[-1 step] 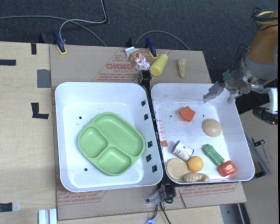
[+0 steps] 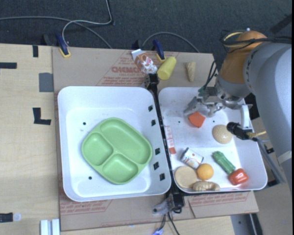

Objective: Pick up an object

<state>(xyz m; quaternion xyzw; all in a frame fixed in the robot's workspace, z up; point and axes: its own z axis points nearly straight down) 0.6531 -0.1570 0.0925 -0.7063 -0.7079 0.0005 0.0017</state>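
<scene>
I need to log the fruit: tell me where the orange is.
The orange lies in the right bin, near its front edge, touching the round cracker, with the small can just behind it and the green vegetable to its right.

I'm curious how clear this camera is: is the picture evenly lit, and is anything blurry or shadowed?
Camera view: lighting is soft and even, with faint shadows along the inner walls of the left bin; the green plate looks fairly sharp; the gripper above the orange block is slightly smeared; the grey arm looms large and soft at the right.
</scene>
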